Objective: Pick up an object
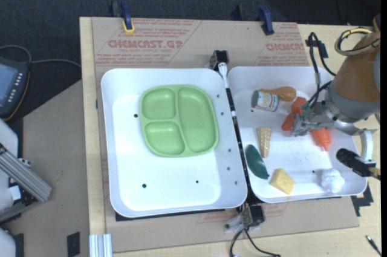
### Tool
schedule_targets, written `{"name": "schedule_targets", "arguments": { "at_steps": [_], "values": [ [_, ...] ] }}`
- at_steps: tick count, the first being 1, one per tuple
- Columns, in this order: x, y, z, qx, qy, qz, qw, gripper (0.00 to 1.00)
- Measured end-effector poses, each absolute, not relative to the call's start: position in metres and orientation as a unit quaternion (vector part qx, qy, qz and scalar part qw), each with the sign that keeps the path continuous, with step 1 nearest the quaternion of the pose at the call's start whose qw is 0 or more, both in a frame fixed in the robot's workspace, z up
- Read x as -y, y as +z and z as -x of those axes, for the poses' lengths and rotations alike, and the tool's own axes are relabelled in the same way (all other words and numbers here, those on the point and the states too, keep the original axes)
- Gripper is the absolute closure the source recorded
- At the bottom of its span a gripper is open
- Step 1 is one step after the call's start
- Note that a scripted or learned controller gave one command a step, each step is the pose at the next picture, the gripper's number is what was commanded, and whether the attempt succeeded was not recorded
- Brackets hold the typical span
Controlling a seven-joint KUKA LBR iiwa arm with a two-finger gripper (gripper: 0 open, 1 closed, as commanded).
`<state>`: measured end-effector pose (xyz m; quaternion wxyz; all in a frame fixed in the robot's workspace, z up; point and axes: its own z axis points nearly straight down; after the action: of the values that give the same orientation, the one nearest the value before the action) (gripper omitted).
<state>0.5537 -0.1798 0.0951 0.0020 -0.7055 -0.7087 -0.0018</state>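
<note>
The right bin (284,77) holds several small items. An amber bottle with a silver label (273,98) lies near its back. A red-orange toy (292,115) lies just right of the bottle, and an orange carrot-like piece (323,138) sits further right. A pale ribbed cone (264,140), a dark green piece (256,162), a yellow cheese wedge (282,181) and a white crumpled lump (331,180) lie toward the front. My gripper (305,124) is low in the bin between the red-orange toy and the carrot piece, close against the toy.
The left bin (121,153) carries a green divided plate (179,120). The grey arm with its orange band (357,74) reaches over the right bin's right rim. A black part (352,162) juts in near the white lump. Cables run along the bench's right side.
</note>
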Motion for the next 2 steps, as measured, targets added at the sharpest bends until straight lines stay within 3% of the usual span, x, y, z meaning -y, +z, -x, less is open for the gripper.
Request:
{"name": "schedule_targets", "arguments": {
  "at_steps": [1,2],
  "values": [
    [0.175,0.146,-0.564,0.708,-0.0015,0.706,-0.003,1.00],
    [0.170,0.205,-0.558,0.708,-0.0018,0.707,-0.004,1.00]
  ]
}}
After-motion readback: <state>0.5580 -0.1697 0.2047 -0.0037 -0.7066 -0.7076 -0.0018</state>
